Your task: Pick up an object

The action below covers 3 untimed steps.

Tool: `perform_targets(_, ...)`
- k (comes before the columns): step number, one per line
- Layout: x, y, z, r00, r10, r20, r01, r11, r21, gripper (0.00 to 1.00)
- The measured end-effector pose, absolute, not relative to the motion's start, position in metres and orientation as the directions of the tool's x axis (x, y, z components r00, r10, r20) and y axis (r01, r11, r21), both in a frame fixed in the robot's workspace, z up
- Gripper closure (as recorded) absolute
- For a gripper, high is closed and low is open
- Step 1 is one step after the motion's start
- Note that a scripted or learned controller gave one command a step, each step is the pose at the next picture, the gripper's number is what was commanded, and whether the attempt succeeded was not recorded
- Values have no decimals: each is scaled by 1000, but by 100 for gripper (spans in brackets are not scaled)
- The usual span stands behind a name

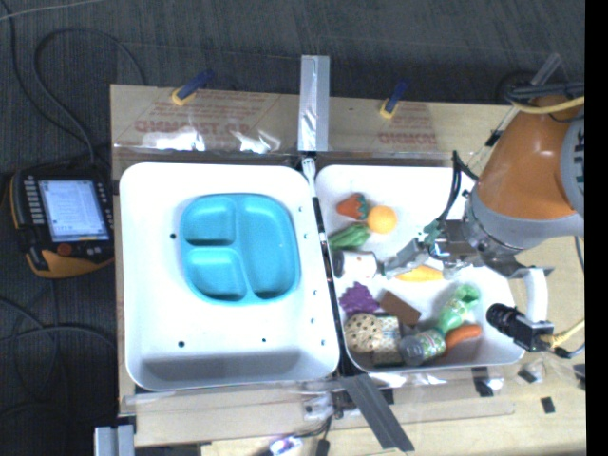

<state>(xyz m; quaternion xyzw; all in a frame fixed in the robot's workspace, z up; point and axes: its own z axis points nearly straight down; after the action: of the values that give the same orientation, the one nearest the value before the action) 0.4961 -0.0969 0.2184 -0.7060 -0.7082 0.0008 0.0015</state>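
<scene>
In the right bin (328, 207), lower right of frame, toy foods lay heaped; the jaws (410, 255) hung over the yellow banana (419, 275), likely the target, their width impossible to tell. The blue tray (237, 247) sat in the left bin (152, 350), apart.

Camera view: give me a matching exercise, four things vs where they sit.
Things:
1. blue tray
2. orange ball
3. purple grapes
4. handheld screen

Places:
A. right bin, near its back wall
B. on the floor, left of the bench
C. left bin
D. right bin, by the divider, about halfway down

Pairs: 1-C, 2-A, 3-D, 4-B
</scene>
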Motion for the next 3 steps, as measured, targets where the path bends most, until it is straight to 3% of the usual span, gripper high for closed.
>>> perform_targets(1,504,-152,162,-129,992,1,992,129,-2,0)
perform_targets(2,497,-165,94,103,995,1,994,-103,18,0)
perform_targets(3,566,-155,90,-212,977,-9,977,212,10,0)
